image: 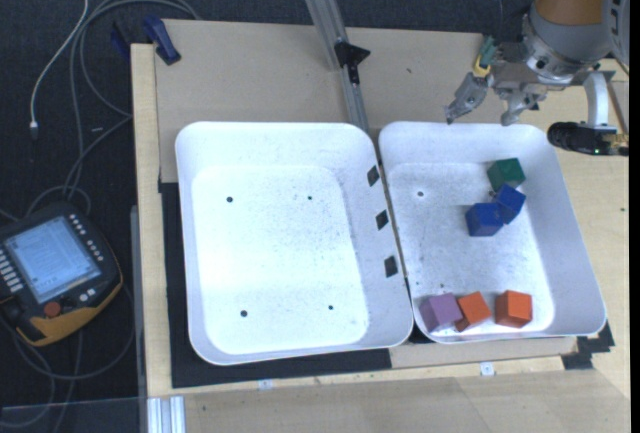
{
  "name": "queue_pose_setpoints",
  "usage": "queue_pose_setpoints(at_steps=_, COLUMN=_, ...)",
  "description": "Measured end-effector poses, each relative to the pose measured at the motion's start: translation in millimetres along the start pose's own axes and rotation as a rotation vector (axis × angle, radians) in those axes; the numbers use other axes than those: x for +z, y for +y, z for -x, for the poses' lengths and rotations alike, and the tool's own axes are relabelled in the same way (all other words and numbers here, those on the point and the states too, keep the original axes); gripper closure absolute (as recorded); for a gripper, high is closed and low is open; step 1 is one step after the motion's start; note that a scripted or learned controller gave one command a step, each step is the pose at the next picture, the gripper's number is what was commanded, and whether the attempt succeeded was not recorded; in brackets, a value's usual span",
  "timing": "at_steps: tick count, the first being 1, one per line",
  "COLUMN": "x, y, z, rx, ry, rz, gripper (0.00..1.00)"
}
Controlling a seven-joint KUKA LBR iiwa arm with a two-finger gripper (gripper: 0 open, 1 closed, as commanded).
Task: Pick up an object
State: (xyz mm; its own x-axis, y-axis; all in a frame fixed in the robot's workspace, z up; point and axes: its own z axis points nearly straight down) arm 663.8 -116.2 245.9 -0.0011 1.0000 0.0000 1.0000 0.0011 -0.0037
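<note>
A blue clamp (pixel 160 39) grips the bench's (pixel 250 71) far left corner. A metal pole (pixel 322 6) stands at its far edge. A teach pendant (pixel 52 271) lies beyond its left edge, with cables (pixel 70 31).

- A dark green cube (pixel 506 171) lies near the far wall of the right white bin (pixel 430 156).
- Two blue cubes, one (pixel 511 200) touching the green cube, one (pixel 484 219) just beside it.
- A lilac cube (pixel 438 312) and two orange cubes (pixel 473 310) (pixel 513 308) line the near wall.
</note>
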Motion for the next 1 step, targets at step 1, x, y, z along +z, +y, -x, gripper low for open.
queue_pose_setpoints(at_steps=1, x=126.7, y=-47.0, z=90.0, rx=0.006, ry=0.001, rz=-0.007, gripper=0.0)
